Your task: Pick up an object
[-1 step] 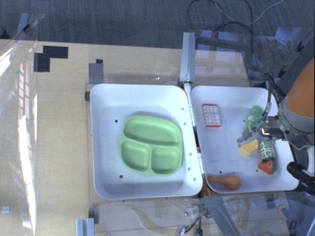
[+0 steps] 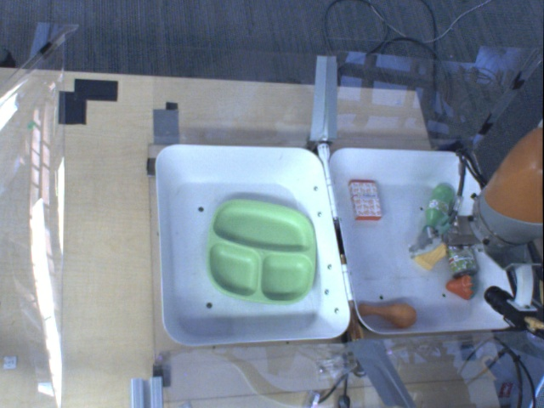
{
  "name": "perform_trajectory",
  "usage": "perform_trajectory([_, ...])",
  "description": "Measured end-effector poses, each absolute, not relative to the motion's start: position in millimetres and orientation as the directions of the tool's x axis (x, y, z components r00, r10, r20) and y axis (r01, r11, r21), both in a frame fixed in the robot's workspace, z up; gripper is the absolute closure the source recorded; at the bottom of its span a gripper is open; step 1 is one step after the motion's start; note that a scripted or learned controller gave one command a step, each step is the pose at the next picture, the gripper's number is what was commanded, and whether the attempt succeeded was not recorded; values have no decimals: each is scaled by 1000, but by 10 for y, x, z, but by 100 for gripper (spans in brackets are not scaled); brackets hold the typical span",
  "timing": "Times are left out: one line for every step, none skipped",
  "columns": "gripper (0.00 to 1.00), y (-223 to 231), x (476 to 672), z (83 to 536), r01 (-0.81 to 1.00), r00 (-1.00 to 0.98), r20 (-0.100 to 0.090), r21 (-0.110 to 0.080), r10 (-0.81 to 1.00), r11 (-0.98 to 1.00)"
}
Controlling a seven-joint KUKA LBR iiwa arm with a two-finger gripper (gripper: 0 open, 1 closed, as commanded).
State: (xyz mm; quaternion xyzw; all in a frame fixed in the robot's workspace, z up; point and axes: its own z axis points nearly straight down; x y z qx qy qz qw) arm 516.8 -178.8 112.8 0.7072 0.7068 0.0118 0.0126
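Observation:
The right bin (image 2: pixel 382 253) holds a small red-and-white box (image 2: pixel 365 200), a green bottle (image 2: pixel 439 204), a yellow wedge (image 2: pixel 427 258), a red-orange piece (image 2: pixel 460 288) and a brown pear-shaped toy (image 2: pixel 391 314) by the front wall. My gripper (image 2: pixel 456 243) hangs low over the right side of this bin, between the green bottle and the red-orange piece and just right of the yellow wedge. The arm's orange band (image 2: pixel 520 185) covers the bin's right edge.
A green three-compartment plate (image 2: pixel 262 250) lies in the middle of the left bin (image 2: pixel 178 228). A metal divider post (image 2: pixel 323 100) stands behind the seam between the bins. Cables (image 2: pixel 399 24) trail across the floor at the back.

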Motion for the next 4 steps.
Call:
perform_trajectory([0, -1867, 5982, 1100, 998, 41, 3, 51, 999, -41])
perform_trajectory([0, -1890, 6416, 1093, 999, -35, 6, 34, 999, 35])
perform_trajectory([0, -1933, 6504, 1099, 989, -141, 2, 35, 990, 141])
perform_trajectory([0, -2047, 6365, 959, 994, -111, -8, 22, 994, 111])
